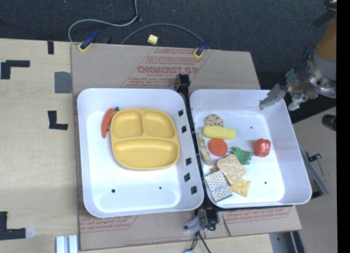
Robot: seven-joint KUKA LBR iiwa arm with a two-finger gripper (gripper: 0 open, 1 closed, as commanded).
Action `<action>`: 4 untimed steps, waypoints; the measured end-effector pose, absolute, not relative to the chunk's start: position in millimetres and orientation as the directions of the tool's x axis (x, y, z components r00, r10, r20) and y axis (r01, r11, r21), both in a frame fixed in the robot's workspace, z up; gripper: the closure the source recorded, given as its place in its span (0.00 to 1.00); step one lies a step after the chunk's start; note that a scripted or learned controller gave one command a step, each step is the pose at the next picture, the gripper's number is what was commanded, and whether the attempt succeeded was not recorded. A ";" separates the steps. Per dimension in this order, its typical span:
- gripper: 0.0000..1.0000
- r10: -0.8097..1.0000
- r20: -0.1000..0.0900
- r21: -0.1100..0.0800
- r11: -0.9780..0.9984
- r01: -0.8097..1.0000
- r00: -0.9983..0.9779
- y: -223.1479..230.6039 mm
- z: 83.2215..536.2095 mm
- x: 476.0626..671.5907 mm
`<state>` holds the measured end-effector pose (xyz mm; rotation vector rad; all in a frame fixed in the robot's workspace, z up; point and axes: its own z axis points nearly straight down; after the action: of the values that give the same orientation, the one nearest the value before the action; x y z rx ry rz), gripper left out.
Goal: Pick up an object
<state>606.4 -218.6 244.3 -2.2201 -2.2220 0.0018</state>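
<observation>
The tomato [262, 147] lies alone in the right bin [295, 153], apart from the pile at the bin's left side: corn [220, 132], cookie [213, 120], red disc [217, 147], greens [241, 154], bread [231, 169], cracker [217, 185], cheese [240, 188]. The tool [272, 98] hangs above the bin's far right rim, holding nothing; I cannot tell whether it is apart or together. A descent from here risks striking the rim. In the pile, crowded pieces could slide or come up together. The round tomato may roll away.
</observation>
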 end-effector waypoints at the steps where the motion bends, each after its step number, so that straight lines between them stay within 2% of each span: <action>1: 0.00 1.000 -0.003 0.000 0.000 1.000 0.000 -223.4 77.4 592.8; 2: 0.00 1.000 -0.003 0.005 0.001 1.000 -0.001 -179.2 86.9 547.6; 3: 1.00 1.000 -0.002 0.005 0.001 1.000 -0.001 -180.0 96.6 549.3; 4: 0.00 1.000 -0.002 0.004 0.001 1.000 -0.001 -179.9 96.0 549.1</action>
<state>549.1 -179.9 96.0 -2.2239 -2.2257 -0.0024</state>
